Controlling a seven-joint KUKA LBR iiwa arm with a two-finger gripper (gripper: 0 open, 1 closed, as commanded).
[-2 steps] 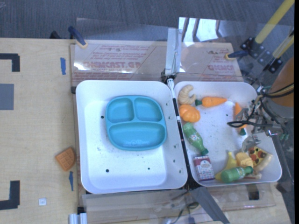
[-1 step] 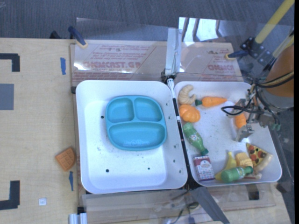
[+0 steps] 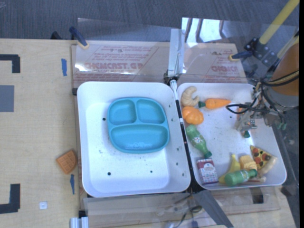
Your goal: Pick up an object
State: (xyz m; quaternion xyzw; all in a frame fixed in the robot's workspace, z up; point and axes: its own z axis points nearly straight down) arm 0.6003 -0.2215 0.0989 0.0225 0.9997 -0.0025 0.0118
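Wooden surface [image 3: 33, 127] carries both bins; I see my end effector [image 3: 247, 123] low over the right bin [image 3: 280, 167], grip unreadable among cables. Carrot [image 3: 217, 103], croissant [image 3: 190, 95], bottles lie ungrasped, so nothing is lifted yet

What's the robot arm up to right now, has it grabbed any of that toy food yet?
Gripper low in right bin, nothing seen between its fingers. Pizza slice nearest, untouched. Carrot, croissant, bottles elsewhere in that bin.
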